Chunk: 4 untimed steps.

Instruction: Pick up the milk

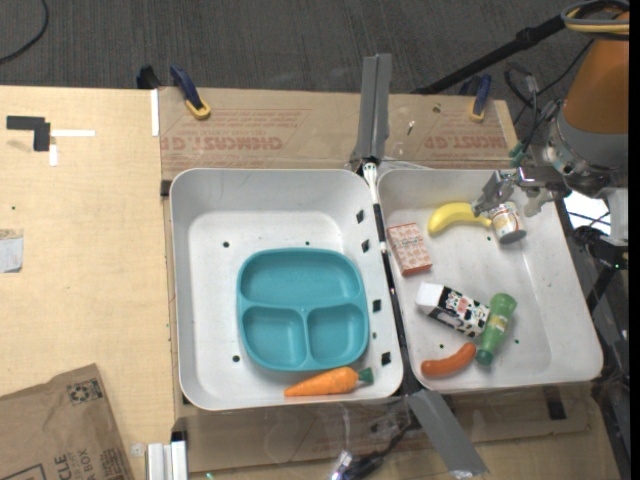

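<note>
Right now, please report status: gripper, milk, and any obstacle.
Gripper at right bin's back, by the banana, holding nothing visible. Milk lying flat, mid right bin, untouched. Green bottle right beside it, sausage close in front.

The arm shows at the frame's three o'clock edge as a rounded body with a broad orange band, grey casing below it and a pale ring at its top. Thin dark cables run beside it. Its gripper is bare silvery metal, a small blocky assembly with a light cylindrical end.
</note>
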Each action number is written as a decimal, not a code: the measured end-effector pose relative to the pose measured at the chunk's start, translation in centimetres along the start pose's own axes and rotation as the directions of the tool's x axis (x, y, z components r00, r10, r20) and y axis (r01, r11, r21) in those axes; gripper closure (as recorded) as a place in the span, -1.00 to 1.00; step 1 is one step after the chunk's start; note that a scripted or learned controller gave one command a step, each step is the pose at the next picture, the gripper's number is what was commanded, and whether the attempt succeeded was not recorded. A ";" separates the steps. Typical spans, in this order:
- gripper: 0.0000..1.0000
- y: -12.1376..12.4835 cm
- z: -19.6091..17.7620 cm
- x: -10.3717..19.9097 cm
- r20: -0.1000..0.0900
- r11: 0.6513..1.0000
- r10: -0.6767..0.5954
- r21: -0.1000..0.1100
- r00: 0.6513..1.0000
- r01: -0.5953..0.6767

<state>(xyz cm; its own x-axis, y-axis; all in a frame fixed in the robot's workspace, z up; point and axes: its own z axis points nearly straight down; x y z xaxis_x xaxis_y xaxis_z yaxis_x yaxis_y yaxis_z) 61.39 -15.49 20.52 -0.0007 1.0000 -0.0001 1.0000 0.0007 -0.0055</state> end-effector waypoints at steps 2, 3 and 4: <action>-1.00 -10.2 5.7 2.5 -0.001 0.997 -0.081 -0.001 0.997 0.081; -1.00 -12.5 10.2 4.5 0.006 0.998 -0.047 -0.035 0.999 0.047; 1.00 -12.0 8.9 4.8 0.003 0.998 -0.051 -0.045 0.999 0.051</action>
<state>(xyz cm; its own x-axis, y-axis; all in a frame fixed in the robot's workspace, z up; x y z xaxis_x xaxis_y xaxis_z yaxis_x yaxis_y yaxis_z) 49.34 -10.73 11.67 -0.0515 0.9987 -0.0029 0.9979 0.0516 0.0396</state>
